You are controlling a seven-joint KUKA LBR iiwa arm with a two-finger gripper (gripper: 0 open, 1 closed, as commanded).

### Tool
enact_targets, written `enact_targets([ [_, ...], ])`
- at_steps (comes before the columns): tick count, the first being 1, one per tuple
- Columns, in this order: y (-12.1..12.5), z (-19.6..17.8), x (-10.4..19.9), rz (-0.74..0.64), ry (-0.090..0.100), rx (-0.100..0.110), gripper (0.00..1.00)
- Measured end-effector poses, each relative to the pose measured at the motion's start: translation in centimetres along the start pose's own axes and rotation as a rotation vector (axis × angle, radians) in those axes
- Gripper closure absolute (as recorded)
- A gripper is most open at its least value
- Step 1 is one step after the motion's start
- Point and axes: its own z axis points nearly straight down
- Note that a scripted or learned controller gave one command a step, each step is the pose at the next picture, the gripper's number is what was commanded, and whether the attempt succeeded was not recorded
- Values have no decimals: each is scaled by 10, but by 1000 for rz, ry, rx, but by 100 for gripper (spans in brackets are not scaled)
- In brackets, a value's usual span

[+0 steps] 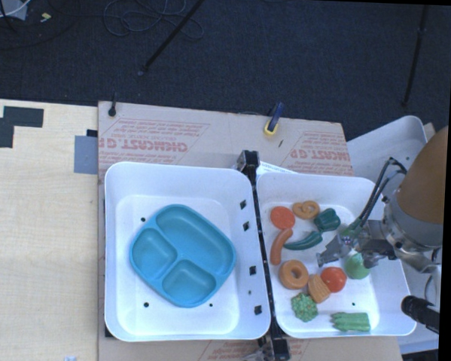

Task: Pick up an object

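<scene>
Entry: my two-finger gripper [341, 250], jaws apart and holding nothing, poised low over the right white plastic bin [390, 328], with the round pale-green toy fruit [357, 267] just beside its tips toward the bin's near-right, and the red plastic tomato [333, 279] close below.

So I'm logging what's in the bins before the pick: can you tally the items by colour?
Orange/tan: 4, a pretzel, a sausage, a doughnut, a ridged piece
Red: 2, both tomato-like
Green: 5, two dark peppers, a pale ball by the gripper, broccoli, a flat piece
Blue: 1, a divided plate
Total: 12
</scene>
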Motion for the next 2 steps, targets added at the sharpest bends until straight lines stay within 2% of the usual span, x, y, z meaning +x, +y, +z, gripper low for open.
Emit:
enact_targets([
  [1, 1, -4, 0, -2, -1, -8, 0],
  [2, 3, 62, 2, -2, 1, -1, 0],
])
